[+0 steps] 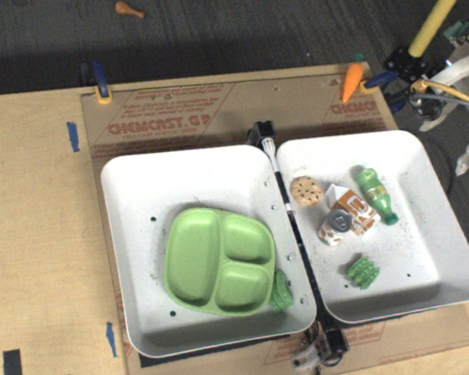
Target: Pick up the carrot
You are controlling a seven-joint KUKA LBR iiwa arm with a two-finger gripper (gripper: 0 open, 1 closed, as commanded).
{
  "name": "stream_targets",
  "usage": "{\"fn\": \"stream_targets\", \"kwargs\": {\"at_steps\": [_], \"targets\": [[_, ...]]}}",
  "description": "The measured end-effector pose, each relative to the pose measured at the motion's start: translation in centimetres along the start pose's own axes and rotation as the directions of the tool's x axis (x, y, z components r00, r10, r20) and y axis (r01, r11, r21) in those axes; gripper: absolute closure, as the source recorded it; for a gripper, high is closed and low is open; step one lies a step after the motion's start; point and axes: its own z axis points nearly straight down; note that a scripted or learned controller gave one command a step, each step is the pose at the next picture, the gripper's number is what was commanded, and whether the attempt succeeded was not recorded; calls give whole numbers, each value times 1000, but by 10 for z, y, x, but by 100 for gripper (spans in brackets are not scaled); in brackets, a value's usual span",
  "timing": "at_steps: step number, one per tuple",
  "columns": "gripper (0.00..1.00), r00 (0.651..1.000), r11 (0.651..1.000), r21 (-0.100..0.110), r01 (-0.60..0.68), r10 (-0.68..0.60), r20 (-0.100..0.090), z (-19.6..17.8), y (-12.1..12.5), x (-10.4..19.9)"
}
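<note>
A small green item (281,291) is partly covered by the lower right rim of the green divided plate (217,260) in the left bin (133,185); its kind cannot be told. The printing on the small carton (353,209) in the right bin (438,201) is too small to be read. A yellow rod (442,4) is cut off by the upper right corner. Equipment (458,81) at the right edge is cropped and blurred. The tabletop (39,247) is cut off at the left and bottom edges.
</note>
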Motion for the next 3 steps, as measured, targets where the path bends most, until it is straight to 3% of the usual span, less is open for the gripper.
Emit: {"fn": "stream_targets", "kwargs": {"at_steps": [1, 2, 3], "targets": [[0, 998, 998, 3, -61, 61, 3, 98, -63, -18], [0, 996, 996, 1, 90, -90, 0, 17, -25, -58], [0, 999, 999, 3, 45, -45, 2, 97, -83, -66]]}}
